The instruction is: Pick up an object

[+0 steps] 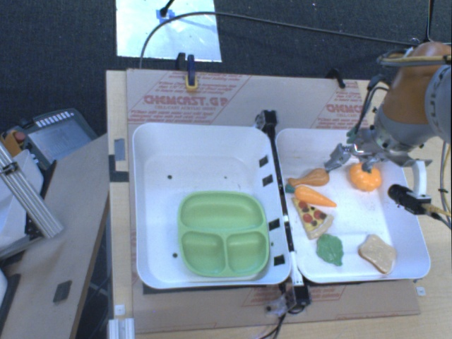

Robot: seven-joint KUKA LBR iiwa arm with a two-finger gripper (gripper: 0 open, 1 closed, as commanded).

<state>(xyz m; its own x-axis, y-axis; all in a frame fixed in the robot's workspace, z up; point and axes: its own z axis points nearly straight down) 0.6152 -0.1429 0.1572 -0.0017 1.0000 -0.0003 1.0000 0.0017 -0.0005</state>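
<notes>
Nearest the camera, a green divided plate lies in the left bin. Right bin contains bread, a broccoli piece, a pizza slice, a carrot, a drumstick and an orange fruit. Gripper hangs just above the orange fruit; whether it is parted cannot be told. Recommended: centre over the fruit, descend straight, close firmly across its widest part, keeping clear of the drumstick.

Right white bin crowded: round orange fruit, carrot, pizza slice, green broccoli, bread slice | left white bin: bare floor behind green divided plate
</notes>
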